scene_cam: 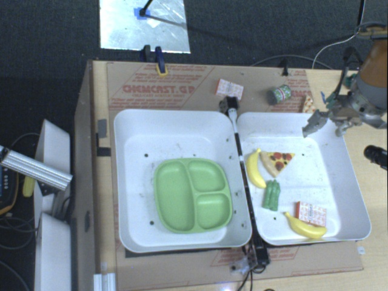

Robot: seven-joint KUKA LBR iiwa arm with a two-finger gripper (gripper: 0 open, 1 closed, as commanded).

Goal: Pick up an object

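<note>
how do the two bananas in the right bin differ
The upper banana lies by the bin's left wall, running up and down the view beside the pizza slice. The lower banana lies near the front edge, running more across, against the red and white packet. Both are yellow, curved and lying flat.

One fixed camera looks down at a slant on both white bins (182, 123) from above.
</note>
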